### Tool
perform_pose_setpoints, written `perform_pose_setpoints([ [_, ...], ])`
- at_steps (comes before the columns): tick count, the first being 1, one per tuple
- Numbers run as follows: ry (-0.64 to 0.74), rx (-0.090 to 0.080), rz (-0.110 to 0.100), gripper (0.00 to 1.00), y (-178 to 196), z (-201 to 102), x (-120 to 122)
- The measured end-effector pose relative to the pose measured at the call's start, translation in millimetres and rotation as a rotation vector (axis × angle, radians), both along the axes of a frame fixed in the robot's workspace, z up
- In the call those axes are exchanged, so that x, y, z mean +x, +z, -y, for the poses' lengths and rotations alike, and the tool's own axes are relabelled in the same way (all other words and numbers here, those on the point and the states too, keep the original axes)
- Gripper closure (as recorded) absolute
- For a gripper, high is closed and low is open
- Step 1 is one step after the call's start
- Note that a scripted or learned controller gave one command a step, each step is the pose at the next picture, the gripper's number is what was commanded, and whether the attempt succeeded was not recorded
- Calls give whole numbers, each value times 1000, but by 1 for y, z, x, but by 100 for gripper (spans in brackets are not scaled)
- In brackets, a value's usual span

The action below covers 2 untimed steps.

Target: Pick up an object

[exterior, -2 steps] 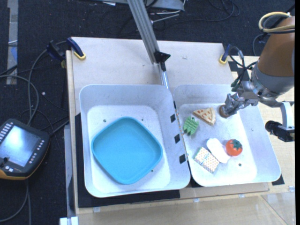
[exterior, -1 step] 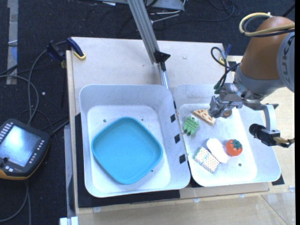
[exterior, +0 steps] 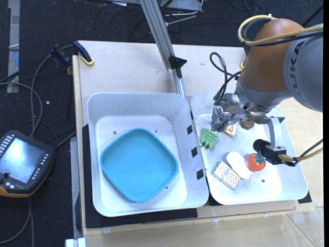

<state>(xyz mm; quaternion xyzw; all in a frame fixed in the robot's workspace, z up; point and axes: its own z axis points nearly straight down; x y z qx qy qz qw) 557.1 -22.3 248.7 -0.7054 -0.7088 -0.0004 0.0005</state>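
Nearest us, the patterned packet [exterior: 226, 175] lies beside the white piece [exterior: 237, 163] and tomato [exterior: 256, 161] in the right bin [exterior: 293, 185]. Our end effector [exterior: 220, 121] hovers over the green block [exterior: 209, 138]; we cannot tell its opening. Crowding risks a glancing miss.

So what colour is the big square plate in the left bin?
Light blue square plate, seen in the camera view.

My wrist hides the right bin's [exterior: 288, 192] far wall at 12 o'clock. My arm [exterior: 308, 60] is cut off at 3 o'clock.
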Motion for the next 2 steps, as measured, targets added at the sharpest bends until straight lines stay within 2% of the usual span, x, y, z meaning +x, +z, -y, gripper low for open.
perform_pose_setpoints([
  [1,-1,-1,-1,100,-14,-47,-10],
  [2,0,0,0,100,-6,-100,-18],
])
